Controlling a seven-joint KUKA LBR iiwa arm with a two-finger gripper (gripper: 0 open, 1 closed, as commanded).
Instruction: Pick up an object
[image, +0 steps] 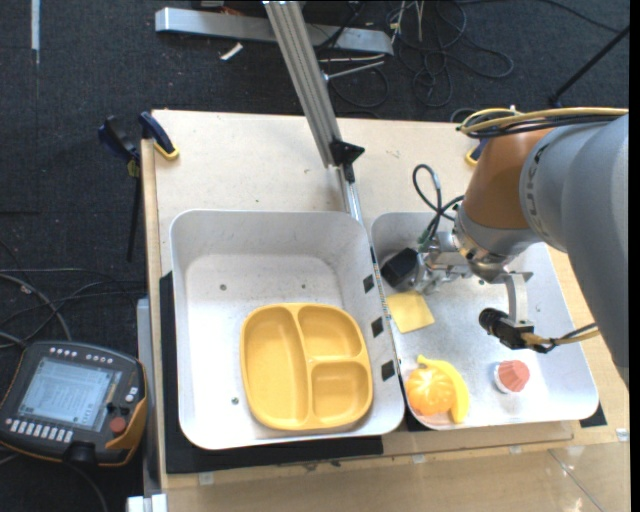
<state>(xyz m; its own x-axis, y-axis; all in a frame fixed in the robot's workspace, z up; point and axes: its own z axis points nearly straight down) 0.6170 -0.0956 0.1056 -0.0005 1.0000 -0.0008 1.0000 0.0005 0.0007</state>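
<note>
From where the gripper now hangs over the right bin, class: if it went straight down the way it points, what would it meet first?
Most likely the pale yellow flat piece lying on the right bin's floor just below the gripper. Depth is unclear from this slant, so it could land on bare floor beside it.

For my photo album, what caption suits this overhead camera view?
Robot arm reaches over the right bin, gripper above a pale yellow card.
</note>
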